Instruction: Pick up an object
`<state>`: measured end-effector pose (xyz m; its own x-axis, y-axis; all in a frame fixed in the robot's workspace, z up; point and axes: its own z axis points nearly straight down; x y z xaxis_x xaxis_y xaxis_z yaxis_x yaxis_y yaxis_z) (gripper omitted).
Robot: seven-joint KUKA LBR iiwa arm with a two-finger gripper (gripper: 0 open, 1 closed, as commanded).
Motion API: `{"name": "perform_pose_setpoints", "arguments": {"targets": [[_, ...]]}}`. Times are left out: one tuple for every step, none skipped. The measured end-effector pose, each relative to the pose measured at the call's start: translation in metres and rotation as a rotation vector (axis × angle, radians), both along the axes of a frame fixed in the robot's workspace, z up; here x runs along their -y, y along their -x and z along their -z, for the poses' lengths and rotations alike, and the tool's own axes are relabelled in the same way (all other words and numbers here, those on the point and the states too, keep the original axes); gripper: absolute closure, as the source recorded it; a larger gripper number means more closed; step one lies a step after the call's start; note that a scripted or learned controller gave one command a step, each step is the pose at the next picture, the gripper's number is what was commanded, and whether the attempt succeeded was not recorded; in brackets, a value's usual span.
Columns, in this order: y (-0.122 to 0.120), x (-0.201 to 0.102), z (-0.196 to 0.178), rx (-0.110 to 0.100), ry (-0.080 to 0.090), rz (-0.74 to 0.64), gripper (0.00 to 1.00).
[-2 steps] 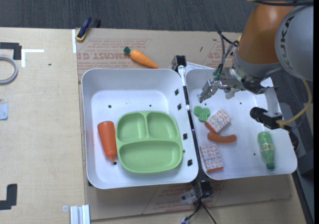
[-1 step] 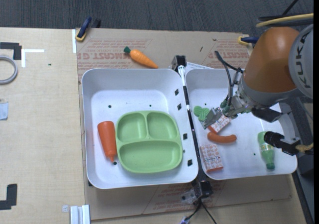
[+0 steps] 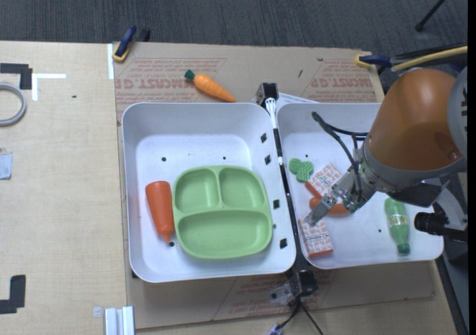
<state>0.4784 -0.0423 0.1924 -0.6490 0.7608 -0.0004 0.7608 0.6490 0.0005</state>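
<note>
Bench [image 3: 59, 214] — light wood, with brown cardboard [image 3: 223, 69] laid over its middle. Two white bins sit side by side on the cardboard: left bin [image 3: 137, 199] well left of the jaws, right bin [image 3: 357, 248] under them. Toy carrot [image 3: 210, 85] lies on the cardboard, up-left of the jaws, just beyond the left bin's far rim. Blue clamp [image 3: 124, 43] at the cardboard's far-left corner. Tape ring [image 3: 11, 103] and black tape marks [image 3: 16, 73] — far left on bare wood.

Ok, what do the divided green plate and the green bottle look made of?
The divided green plate looks like moulded matte plastic: one even colour, rounded compartment edges, dull sheen. The green bottle seems translucent glossy plastic, possibly a toy, with bright highlights along its body.
</note>
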Motion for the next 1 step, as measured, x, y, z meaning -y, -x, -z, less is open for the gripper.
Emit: {"name": "perform_pose_setpoints", "arguments": {"targets": [[-0.0285, -0.0468, 0.0, 0.002, 0.0, -0.062, 0.0]]}}
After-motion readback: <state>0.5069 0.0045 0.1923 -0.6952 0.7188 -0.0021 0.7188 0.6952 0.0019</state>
